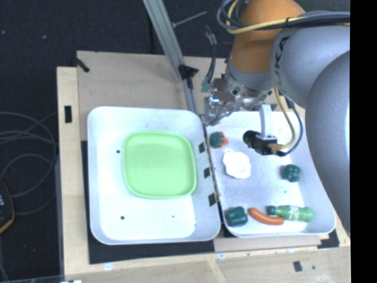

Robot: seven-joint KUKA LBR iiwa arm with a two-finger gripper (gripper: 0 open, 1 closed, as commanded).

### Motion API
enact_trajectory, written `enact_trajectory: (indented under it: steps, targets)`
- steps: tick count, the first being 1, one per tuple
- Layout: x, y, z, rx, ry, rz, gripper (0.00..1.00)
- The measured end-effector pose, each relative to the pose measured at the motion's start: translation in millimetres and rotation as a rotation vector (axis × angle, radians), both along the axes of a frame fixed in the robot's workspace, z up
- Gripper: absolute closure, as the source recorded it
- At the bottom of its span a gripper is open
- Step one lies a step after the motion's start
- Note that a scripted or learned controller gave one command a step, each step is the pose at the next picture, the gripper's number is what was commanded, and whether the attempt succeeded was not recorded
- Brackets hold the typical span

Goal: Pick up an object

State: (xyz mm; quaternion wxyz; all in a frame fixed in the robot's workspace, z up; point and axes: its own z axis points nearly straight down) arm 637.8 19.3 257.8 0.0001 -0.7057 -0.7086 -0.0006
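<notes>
1. Reference. We took the white lump [237, 164], which lay in the right bin [265, 184], as the landmark for all positions.
2. Tool. The tool [213, 112] stood beyond the white lump and slightly to its left, over the far corner of that bin. We could not tell how far open it was, and we saw nothing in its hold.
3. Candidates. A small green-and-orange piece [218, 139] lay just beyond the white lump, between the lump and the tool. A dark green piece [290, 172] lay to the lump's right. Nearer the camera than the lump lay a green pepper [236, 216], an orange carrot [265, 217] and a green bottle [291, 213], in a row.
4. Other items. A green plate [159, 164] rested well to the left of the lump, in the left bin [106, 158] on the surface [70, 175].
5. Progress. We judged the task not yet done: every object rested on a bin floor. The approach seemed under way, the green-and-orange piece being nearest; descent, closing and lifting all remained.
</notes>
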Motion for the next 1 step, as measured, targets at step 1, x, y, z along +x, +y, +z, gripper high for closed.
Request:
enact_trajectory:
  steps: [1]
  targets:
    - [4.2,54.1,1.2,0.0,0.0,0.0,1.0]
